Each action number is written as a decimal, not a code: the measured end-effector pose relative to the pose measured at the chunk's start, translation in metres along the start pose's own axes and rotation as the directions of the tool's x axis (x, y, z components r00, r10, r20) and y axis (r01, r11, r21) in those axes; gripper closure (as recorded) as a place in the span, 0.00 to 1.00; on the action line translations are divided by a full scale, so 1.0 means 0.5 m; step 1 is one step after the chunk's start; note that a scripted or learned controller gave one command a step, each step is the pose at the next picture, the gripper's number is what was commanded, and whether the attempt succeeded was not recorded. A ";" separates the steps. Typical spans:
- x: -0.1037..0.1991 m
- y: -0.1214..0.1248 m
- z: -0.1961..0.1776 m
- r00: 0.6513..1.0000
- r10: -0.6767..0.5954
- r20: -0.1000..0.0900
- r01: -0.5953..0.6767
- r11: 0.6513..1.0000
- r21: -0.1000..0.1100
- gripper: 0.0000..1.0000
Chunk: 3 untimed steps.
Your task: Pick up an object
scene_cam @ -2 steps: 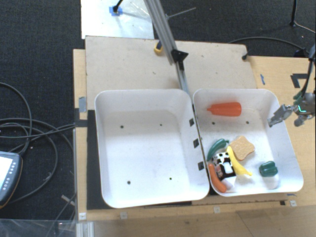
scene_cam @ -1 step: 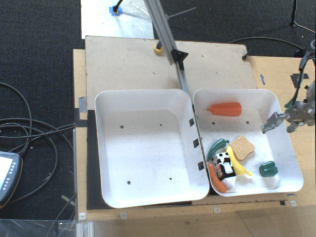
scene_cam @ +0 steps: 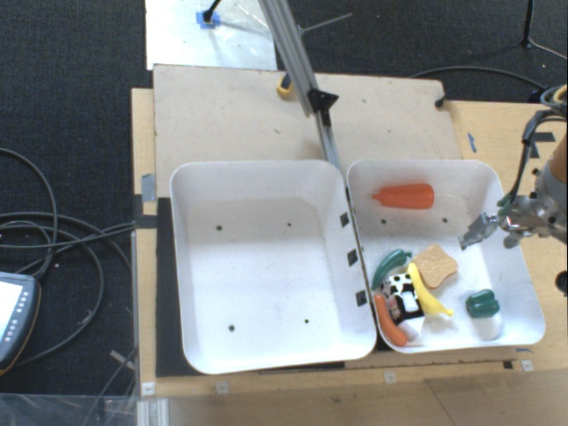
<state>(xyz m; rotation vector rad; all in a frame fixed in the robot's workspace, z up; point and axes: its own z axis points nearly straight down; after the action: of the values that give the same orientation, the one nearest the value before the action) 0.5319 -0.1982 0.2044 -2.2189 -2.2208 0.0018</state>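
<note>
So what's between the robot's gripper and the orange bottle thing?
Just bare white bin floor lies between the gripper and the orange bottle, as the camera view shows.

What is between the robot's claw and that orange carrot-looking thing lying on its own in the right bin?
Nothing visible. The gripper hangs over the right bin's right side, and bare white floor lies between it and the orange piece. The slice of bread and the rest sit nearer the front.
</note>
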 end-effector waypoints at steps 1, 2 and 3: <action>-0.020 0.002 0.099 1.000 0.001 0.000 -0.001 1.000 0.001 0.00; -0.020 0.006 0.071 1.000 -0.002 0.002 0.002 1.000 -0.007 1.00; -0.031 -0.009 -0.031 1.000 0.001 0.004 -0.001 1.000 -0.009 1.00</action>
<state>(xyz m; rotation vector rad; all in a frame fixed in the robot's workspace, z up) 0.5274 -0.2137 0.2200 -2.2258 -2.2265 -0.0041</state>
